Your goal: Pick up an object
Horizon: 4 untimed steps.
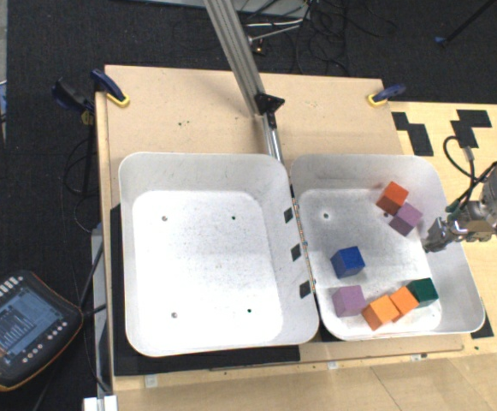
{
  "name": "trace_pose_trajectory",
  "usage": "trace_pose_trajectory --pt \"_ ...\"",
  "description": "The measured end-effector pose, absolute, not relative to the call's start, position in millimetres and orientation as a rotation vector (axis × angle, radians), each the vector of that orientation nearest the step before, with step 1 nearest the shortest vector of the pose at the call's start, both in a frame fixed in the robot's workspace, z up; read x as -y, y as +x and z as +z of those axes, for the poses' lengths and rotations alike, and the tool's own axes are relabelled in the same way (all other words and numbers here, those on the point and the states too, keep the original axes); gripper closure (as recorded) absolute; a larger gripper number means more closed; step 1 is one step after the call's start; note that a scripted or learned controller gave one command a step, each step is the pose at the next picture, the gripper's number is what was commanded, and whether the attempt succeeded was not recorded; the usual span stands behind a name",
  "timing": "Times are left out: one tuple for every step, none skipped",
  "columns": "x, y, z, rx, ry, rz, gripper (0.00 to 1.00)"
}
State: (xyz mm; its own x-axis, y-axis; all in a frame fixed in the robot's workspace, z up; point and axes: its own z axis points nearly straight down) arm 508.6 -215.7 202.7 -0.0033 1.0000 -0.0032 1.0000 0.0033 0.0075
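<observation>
**Gripper at the right bin's rim, six blocks waiting**

The gripper [436,234] sits at the right edge of the right bin [334,174], low over its sloped wall; whether it is apart or together I cannot tell, and nothing is visibly held. All the candidates lie in this bin. Nearest the tool are an orange block [393,197] and a purple block [405,218], touching each other near the far right wall. A blue block [347,261] stands alone near the middle. Along the near wall a second purple block [347,300], a second orange block [381,308] and a green block [423,292] crowd together, the orange and green touching. The left bin [145,171] holds no blocks.

The risks, as I judge them: a descent on the touching orange-purple pair could nudge one block aside or pinch both, and so close to the wall a finger might strike the rim. The near-wall cluster leaves little room between neighbours. The lone blue block looks the cleanest target.
</observation>
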Motion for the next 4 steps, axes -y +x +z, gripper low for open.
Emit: trace_pose_trajectory --pt "216 510.2 229 -2.221 2.214 0.003 1.0" --pt "170 524.0 223 -2.229 2.212 0.003 1.0" --pt "119 542.8 214 -2.231 2.213 0.002 1.0" --pt "75 569.6 223 -2.229 2.212 0.005 1.0"
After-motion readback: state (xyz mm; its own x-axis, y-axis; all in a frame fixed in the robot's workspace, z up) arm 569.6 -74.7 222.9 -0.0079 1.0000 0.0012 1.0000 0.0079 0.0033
